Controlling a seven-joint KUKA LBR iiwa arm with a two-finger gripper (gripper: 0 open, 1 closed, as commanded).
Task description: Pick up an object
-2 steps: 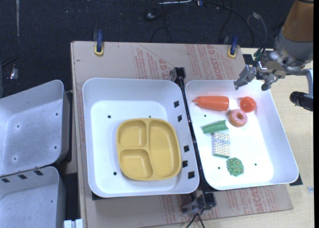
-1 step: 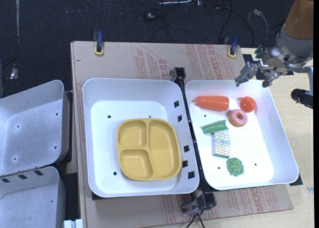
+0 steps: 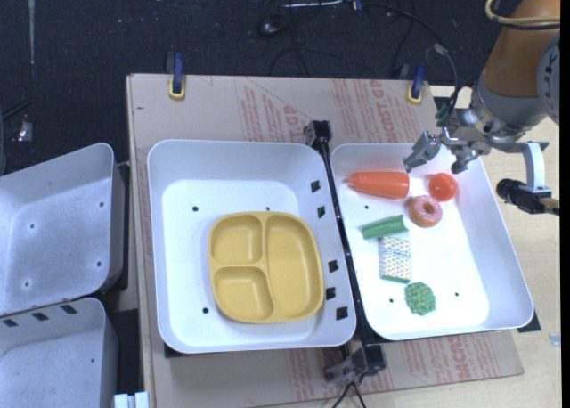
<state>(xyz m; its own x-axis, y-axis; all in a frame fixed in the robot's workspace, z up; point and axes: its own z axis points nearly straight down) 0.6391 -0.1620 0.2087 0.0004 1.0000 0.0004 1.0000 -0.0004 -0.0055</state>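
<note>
Claw (image 3: 442, 159) open and empty, hovering above tomato (image 3: 443, 186) and carrot (image 3: 379, 184) in right bin (image 3: 499, 246), likely lining up a grasp.

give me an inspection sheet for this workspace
surface: bench board bearing left bin and right bin
job's things: carrot, tomato, donut, green bar, patterned packet, broccoli, all in right bin
clutter: yellow divided tray in left bin
grippers: gripper open above right bin's far edge, holding nothing
cables: black cables on the floor beyond bench
surroundings: spare white bins at left
</note>
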